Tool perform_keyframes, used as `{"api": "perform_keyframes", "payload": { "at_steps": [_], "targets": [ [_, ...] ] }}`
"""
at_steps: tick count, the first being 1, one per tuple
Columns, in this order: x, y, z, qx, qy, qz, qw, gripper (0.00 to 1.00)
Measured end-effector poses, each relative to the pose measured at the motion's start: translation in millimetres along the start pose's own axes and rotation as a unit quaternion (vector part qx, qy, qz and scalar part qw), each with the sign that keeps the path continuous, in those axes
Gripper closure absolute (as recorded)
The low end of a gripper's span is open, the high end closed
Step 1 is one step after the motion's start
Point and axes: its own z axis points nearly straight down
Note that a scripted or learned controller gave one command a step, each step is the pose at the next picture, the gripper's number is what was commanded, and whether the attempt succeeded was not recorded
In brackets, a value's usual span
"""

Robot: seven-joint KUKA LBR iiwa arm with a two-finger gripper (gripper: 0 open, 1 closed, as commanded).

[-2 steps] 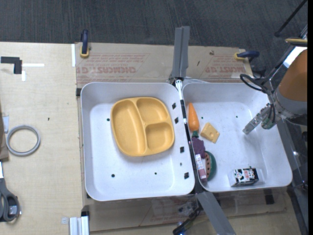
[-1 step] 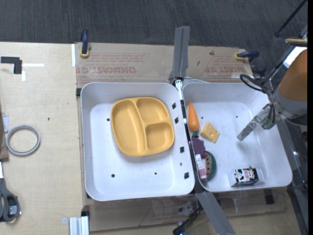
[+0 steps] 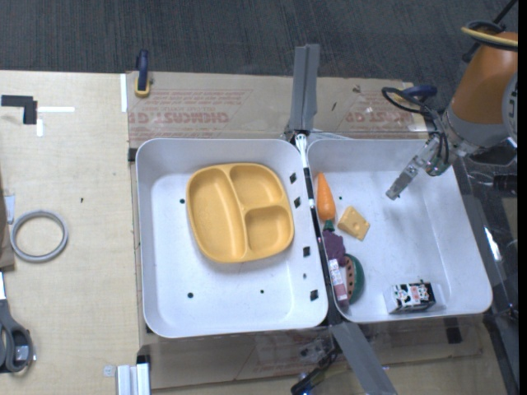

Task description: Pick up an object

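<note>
Camera view, from above at a slant, showed two shallow white bins side by side on the bench. The left bin (image 3: 156, 245) held a yellow divided plate (image 3: 240, 211) with three compartments, lying flat a little toward the far side of the bin. The right bin (image 3: 461, 245) held the loose objects. An orange carrot (image 3: 326, 197) lay along the bin's left wall, toward the far end. Just right of it, apart from it, sat a yellow cheese wedge (image 3: 354, 222). Nearer along the same wall lay a purple item (image 3: 333, 245), and nearer still a watermelon slice (image 3: 352, 276) touching or overlapping a slim pink-and-white packet (image 3: 337, 276). A small black-and-white carton (image 3: 412, 296) rested near the right bin's near edge, well apart from the others.

The arm came in from the right, its orange band at the far right corner. The gripper (image 3: 397, 190) hung over the far part of the right bin, pointing down and to the left, well apart from every object. Nothing lay between its fingers; whether they were spread or closed could not be told.

On the bench to the left lay a grey ring (image 3: 36, 235).
</note>
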Motion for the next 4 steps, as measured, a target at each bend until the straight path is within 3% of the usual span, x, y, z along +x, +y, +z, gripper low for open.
{"api": "perform_keyframes", "payload": {
  "at_steps": [1,2,3,4],
  "targets": [
    [13,-1,-81,0.0,0.0,-0.136,0.9908,0.0],
    [53,-74,27,0.001,0.002,-0.004,1.0,0.0],
    [30,-17,26,0.0,0.0,-0.016,0.9999,0.0],
    [44,40,-72,0.0,0.0,-0.124,0.9923,0.0]
  ]
}}
